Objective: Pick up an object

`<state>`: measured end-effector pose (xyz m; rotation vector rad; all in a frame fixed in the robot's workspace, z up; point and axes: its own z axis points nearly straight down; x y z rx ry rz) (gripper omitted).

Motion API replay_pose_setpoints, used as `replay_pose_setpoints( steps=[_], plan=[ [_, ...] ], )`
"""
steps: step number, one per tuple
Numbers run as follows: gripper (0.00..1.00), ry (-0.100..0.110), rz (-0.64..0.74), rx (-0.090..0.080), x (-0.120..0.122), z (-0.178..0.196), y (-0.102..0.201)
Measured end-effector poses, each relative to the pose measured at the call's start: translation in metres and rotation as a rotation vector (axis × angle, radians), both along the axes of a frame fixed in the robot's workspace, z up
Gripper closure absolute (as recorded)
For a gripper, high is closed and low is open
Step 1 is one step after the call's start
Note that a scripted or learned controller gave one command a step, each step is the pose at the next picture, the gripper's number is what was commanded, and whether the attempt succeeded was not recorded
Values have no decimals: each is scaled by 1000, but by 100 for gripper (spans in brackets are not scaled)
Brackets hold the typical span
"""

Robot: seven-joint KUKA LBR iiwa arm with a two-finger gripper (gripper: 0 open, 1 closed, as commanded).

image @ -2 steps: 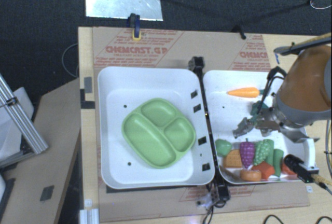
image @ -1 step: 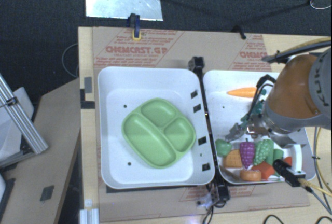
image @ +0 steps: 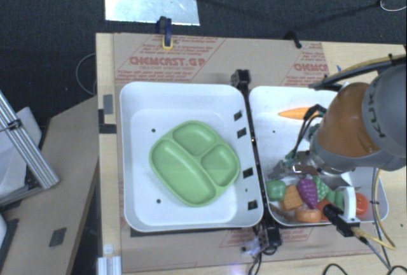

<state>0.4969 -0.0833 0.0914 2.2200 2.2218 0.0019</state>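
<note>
Toy foods lie in the right bin [image: 267, 102]. An orange carrot [image: 296, 113] rests near its far wall. At the near end a green piece [image: 276, 190], a purple grape bunch [image: 308, 190], orange pieces [image: 292, 199] and a red piece [image: 361, 204] crowd together. My gripper [image: 294, 169] hangs low over this pile, just above the green piece and the grapes. The grey arm with its orange band [image: 346, 124] covers the bin's right half and hides the gripper's tip.
The left bin [image: 137, 140] holds a green divided plate [image: 194, 162]. A black divider with clips [image: 245, 133] runs between the bins. A cable [image: 375, 239] trails off the bench's front right. Brown cardboard [image: 191, 60] lies behind the bins.
</note>
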Motion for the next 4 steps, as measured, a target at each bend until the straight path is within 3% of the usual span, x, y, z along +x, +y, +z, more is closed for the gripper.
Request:
replay_pose_setpoints(
  steps=[1,3,4],
  plan=[
    [100,0,0,0,0,11,0],
    [100,-3,3,-1,8,117,-19],
    [100,-2,3,-1,9,133,-19]
  ],
)
